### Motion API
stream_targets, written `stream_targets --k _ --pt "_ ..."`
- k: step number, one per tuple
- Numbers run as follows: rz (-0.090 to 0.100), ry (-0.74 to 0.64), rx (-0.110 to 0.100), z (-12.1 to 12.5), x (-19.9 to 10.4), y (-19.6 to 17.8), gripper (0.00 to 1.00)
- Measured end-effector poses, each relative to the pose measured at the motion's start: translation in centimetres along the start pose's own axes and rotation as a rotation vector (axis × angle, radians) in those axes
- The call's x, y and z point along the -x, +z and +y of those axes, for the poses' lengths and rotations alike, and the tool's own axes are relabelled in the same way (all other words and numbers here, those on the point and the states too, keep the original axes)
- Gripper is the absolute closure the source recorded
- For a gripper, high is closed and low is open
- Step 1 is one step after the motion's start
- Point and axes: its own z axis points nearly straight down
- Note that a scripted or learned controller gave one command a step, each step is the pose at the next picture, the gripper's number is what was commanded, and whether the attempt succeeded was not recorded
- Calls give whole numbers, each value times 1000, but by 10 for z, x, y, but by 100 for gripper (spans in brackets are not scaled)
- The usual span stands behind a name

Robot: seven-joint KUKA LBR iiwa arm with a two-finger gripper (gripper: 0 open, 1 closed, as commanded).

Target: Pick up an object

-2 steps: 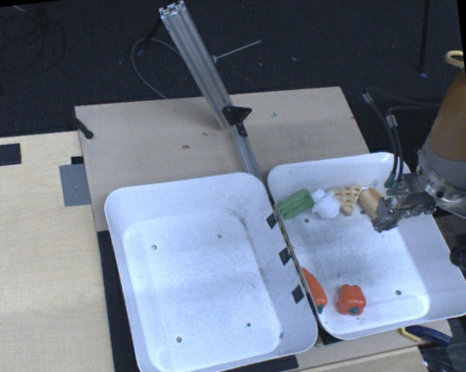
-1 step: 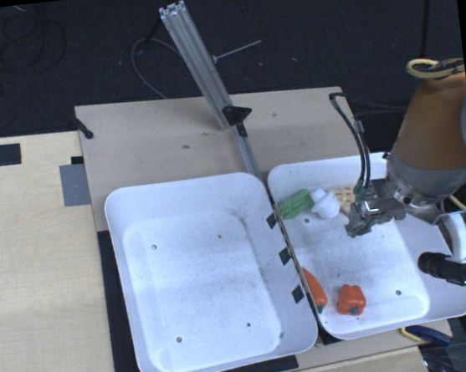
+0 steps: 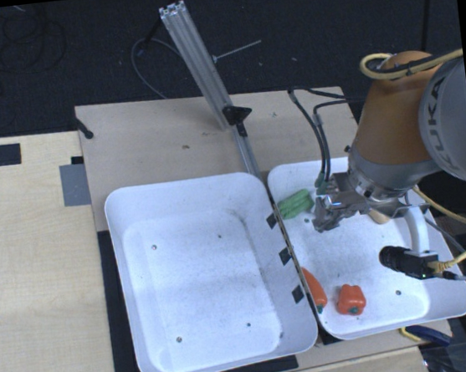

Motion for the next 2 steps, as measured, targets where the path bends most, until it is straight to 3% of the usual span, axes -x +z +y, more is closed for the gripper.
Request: stream_targets --k 2 --pt "0 1 -1 5 -114 -4 100"
